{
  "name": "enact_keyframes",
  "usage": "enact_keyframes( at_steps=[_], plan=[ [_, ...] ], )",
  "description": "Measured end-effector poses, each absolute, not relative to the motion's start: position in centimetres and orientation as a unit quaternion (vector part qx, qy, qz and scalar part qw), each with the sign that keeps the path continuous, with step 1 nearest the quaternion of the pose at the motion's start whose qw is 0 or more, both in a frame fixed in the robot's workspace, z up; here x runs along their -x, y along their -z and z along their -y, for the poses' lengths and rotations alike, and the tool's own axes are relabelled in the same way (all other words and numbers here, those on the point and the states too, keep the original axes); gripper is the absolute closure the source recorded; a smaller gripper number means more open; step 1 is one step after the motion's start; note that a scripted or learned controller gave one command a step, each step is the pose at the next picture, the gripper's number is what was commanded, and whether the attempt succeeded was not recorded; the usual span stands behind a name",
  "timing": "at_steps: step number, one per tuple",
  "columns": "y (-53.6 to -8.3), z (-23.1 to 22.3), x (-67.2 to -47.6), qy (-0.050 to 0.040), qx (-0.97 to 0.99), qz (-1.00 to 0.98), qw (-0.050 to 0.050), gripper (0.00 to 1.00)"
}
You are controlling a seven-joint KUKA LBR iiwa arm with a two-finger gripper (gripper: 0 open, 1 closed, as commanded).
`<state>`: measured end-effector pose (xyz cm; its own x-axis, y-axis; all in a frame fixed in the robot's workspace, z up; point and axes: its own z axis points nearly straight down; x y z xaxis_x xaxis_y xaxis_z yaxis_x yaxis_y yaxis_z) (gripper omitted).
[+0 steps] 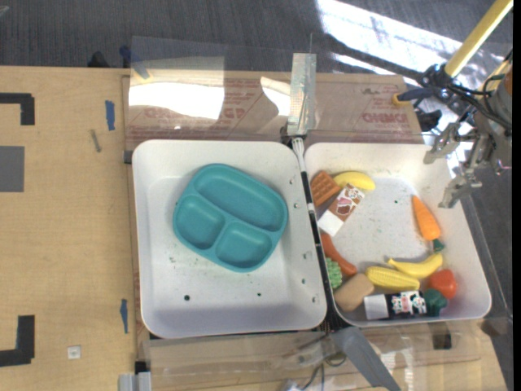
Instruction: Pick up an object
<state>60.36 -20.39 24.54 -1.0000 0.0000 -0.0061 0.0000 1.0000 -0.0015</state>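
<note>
Pincer [456, 173] above right bin [480, 300]

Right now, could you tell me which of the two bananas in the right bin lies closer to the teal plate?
The banana at the bin's far side, beside the small white carton. The other banana lies toward the near right corner, below the carrot.

We see two white bins [155, 300], the left holding a teal plate [230, 217]. In the right lie a yellow banana [417, 265], an orange carrot [425, 218], a red tomato [442, 282], a tan bread roll [352, 291] and a white bottle [395, 304] with black spots. The bench [61, 243] is tan.
</note>
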Motion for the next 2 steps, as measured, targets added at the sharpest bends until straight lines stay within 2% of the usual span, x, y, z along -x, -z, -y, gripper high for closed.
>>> enact_keyframes(
  at_steps=[1, 2],
  plan=[
    [-10.1, 22.2, -62.4, 0.0022, 0.128, -0.992, 0.007, 0.0],
    [-8.9, 22.3, -58.1, 0.0011, 0.117, -0.993, 0.005, 0.0]
  ],
)
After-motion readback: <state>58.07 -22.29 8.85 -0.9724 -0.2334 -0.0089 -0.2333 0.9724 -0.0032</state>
